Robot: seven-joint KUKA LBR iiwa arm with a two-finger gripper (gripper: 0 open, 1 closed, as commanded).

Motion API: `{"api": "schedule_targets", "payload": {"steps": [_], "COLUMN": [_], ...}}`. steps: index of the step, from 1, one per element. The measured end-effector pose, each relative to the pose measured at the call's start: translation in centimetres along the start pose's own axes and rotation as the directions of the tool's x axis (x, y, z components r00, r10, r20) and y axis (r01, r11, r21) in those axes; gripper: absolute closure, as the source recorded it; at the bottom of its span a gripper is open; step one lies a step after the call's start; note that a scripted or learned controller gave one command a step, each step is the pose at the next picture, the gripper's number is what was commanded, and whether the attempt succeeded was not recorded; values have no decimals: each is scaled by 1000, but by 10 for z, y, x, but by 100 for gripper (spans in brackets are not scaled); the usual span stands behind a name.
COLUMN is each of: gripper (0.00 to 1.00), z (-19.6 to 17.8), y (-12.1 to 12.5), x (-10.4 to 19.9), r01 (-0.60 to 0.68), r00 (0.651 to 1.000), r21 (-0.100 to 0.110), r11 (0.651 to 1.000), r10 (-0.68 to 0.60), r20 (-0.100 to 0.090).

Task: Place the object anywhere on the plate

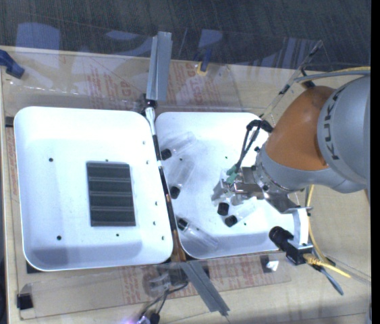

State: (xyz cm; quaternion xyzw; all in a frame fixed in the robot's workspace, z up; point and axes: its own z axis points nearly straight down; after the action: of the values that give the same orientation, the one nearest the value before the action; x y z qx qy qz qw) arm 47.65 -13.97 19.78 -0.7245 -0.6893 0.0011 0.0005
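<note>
The dark grey ribbed rectangular plate (pixel 111 194) lies flat near the middle of the left shallow white bin (pixel 41 133), its long axis running away from the camera and its ridges crossing it. Everything that could go onto it sits to the plate's right, across the wall between the bins, in the right white bin (pixel 206 123). There the pincer (pixel 227 204) hangs low on the grey arm with the orange band (pixel 311 140), well apart from the plate. It is too cluttered with cables and dark parts to tell how far open it is, or whether anything is in it. The likely objects are pale, see-through plastic pieces, hard to make out against the white floor. One clear piece (pixel 184 144) and a second clear piece (pixel 184 171) lie between the plate and the pincer, just past the dividing wall. A third clear piece (pixel 200 237) lies below them, near that bin's front edge. Which one is meant I cannot tell. In my judgement the coming carry runs straight leftward over the wall, and the plate's broad face leaves plenty of room for setting down.
</note>
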Motion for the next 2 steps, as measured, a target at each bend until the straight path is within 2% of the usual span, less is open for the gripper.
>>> {"api": "schedule_targets", "payload": {"steps": [1, 2], "gripper": [100, 100], "z": [-34, -11], "y": [35, 18], "x": [84, 185], "r01": [-135, 60], "r00": [991, 998], "r21": [3, 3], "r11": [991, 998], "r10": [135, -60], "r20": [-1, -2]}}
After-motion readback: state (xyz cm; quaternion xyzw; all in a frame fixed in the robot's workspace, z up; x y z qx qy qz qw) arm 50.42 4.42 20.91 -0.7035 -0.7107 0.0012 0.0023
